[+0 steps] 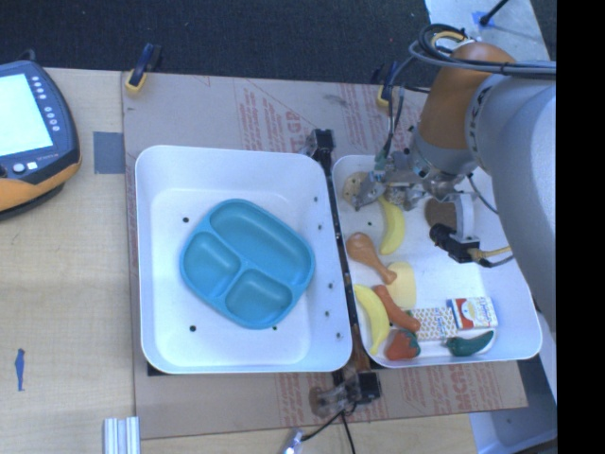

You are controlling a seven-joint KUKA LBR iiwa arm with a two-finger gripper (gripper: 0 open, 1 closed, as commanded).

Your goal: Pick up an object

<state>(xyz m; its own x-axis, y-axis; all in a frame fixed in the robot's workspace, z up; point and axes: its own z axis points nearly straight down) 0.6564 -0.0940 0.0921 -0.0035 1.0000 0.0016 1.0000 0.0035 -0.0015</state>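
The right bin (510, 344) holds several toy foods. A yellow banana (391, 227) lies near its back, with a brown drumstick (368, 256) just in front and a tan cookie-like piece (356, 189) at the back left corner. My gripper (405, 183) hangs low over the back of this bin, right above the banana's upper end. Further forward lie a second banana (372, 316), a carrot (394, 309), a red pepper (402, 346), a small carton (456, 317) and a green pepper (471, 343). The fingers are hidden by the wrist.
The left bin (161, 173) carries a blue divided plate (247, 262). A black clamp (323, 144) sits between the bins at the back. A pendant with a screen (28, 130) lies at the far left of the bench. A black cable part (458, 241) hangs beside the arm.
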